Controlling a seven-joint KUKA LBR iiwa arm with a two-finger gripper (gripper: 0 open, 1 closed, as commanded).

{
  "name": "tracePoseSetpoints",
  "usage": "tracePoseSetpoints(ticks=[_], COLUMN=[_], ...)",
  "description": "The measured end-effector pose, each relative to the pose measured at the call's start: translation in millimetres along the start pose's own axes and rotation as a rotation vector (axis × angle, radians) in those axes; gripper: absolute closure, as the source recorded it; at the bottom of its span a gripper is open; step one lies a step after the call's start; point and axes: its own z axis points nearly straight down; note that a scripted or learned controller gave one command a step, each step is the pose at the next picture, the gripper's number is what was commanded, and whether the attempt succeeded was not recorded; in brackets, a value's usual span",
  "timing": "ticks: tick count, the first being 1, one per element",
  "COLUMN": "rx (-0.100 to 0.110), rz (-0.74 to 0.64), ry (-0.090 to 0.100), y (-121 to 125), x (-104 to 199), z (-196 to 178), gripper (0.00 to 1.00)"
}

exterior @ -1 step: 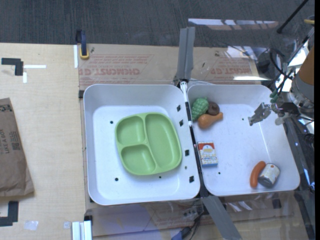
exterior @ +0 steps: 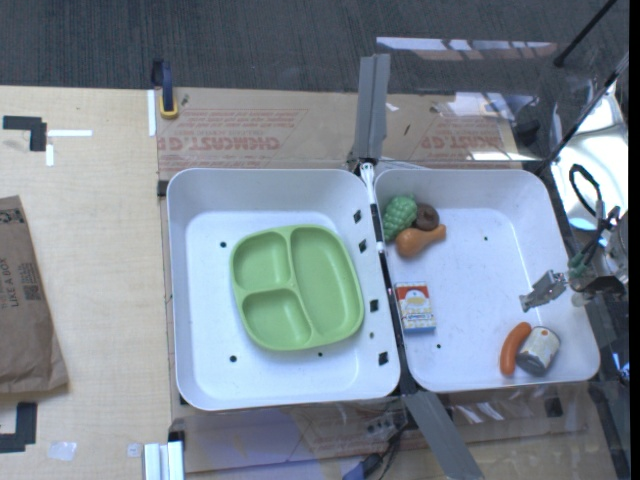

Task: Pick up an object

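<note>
My gripper [exterior: 545,290] hangs over the right side of the right bin [exterior: 470,368], reaching in from the right edge. Just below it, near the bin's front right corner, lie an orange sausage [exterior: 514,348] and a small grey and white can [exterior: 540,351] side by side. A small red and white box [exterior: 415,307] lies near the bin's left wall. At the back left of this bin sit a green knobbly toy [exterior: 400,214], a dark brown round piece [exterior: 427,215] and an orange squash [exterior: 418,238], bunched together. Nothing shows in the gripper.
The left bin [exterior: 200,368] holds a green divided plate [exterior: 296,287]. A brown paper bag [exterior: 25,298] lies on the bench at the far left. Cardboard sheets lie behind the bins, and a grey bar [exterior: 372,103] stands upright at their shared back corner.
</note>
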Motion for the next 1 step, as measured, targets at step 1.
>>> tracePoseSetpoints(ticks=[1], rx=[-0.003], rz=[-0.091], ry=[-0.002], y=[2.8], x=[28.4], z=[-51.6], gripper=[0.0])
